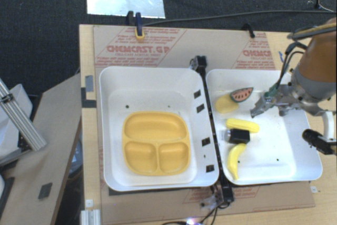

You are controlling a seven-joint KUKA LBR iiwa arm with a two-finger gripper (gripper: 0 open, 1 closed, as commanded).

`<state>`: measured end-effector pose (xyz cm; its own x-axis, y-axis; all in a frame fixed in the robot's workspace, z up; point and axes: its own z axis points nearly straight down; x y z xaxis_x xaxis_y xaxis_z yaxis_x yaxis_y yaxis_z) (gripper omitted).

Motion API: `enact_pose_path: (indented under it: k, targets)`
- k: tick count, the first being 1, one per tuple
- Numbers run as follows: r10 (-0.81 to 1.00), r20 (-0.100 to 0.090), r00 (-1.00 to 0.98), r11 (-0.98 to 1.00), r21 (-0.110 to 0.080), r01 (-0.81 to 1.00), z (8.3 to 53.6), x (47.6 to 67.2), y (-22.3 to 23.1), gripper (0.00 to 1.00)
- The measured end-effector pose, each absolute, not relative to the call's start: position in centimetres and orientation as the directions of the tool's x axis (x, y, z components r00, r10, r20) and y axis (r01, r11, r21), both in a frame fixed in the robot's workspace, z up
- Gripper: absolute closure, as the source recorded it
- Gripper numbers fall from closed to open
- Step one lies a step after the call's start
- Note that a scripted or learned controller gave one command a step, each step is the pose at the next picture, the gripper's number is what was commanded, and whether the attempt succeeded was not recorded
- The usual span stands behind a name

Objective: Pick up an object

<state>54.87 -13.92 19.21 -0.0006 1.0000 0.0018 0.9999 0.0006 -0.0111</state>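
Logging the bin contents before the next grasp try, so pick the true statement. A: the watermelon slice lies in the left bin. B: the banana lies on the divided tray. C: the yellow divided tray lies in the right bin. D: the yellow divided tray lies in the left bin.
D: the yellow divided tray lies flat in the left bin, while the banana and the watermelon slice lie in the right bin.
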Motion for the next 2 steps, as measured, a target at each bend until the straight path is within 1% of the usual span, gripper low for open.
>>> enact_pose_path:
  k: [1, 2]
  targets:
    - [1.000, 0.000, -0.003, 0.003, 0.001, 1.000, 19.8, 55.2, -13.9, 0.00]
    - [1.000, 0.001, -0.002, 0.002, -0.004, 1.000, 13.7, 55.1, -13.3, 0.00]
